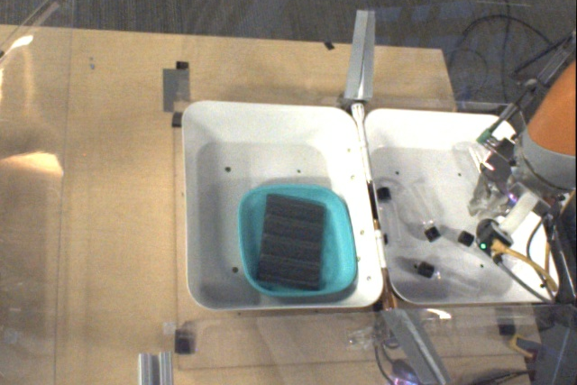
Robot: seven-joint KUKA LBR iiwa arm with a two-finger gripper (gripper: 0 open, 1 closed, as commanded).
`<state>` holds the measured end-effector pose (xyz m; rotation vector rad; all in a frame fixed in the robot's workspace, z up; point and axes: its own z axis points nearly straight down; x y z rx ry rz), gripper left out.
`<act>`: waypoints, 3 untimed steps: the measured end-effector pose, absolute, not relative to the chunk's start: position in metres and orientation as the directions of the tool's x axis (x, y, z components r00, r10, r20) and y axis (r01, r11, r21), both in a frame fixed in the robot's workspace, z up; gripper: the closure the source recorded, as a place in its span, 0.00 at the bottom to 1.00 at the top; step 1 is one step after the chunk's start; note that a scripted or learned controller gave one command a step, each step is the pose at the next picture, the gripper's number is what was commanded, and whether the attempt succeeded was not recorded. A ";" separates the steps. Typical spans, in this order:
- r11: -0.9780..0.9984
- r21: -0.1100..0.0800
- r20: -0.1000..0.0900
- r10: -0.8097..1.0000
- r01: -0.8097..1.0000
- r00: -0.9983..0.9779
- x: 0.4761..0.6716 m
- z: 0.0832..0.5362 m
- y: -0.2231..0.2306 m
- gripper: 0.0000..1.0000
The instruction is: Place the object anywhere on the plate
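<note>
Far left, the bench (108, 221) runs bare and tan, a glare patch near its left edge and a small dark bracket (180, 68) just off the left bin's far left corner. Into the left bin (207, 194) now: a teal plate (341, 241), squarish with rounded corners, sits toward the near right corner, almost against the near wall. And there it is, the object (291, 241), a dark ribbed block, lying flat in the middle of the plate, long side running near to far, tilted a touch off the bin's walls. Teal rim shows all the way around it, so it sits fully inside the plate, nothing touching it.

Moving across, a grey metal bar (362, 54) stands at the far end of the seam where the two bins meet. Right bin (424, 284): small black bits (433, 233) scattered over the near half of its floor, one close to the left wall, others toward the middle and the near wall.

At the right edge of that bin, the arm (554, 126) comes in, orange band showing above the grey wrist. The gripper (491, 216) hangs over the right side of the right bin, well apart from the plate; whether its jaws are spread or pressed together, I cannot tell, with cables and hardware cluttering it.
</note>
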<state>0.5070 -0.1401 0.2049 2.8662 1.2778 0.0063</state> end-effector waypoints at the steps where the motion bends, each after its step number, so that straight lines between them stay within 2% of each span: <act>1: -0.638 0.001 0.001 0.770 0.770 0.638 0.488 0.194 -0.059 1.00; 2: -0.566 0.002 0.003 0.825 0.825 0.566 0.488 0.185 0.021 1.00; 3: -0.461 0.005 0.004 0.888 0.888 0.461 0.532 0.208 0.051 1.00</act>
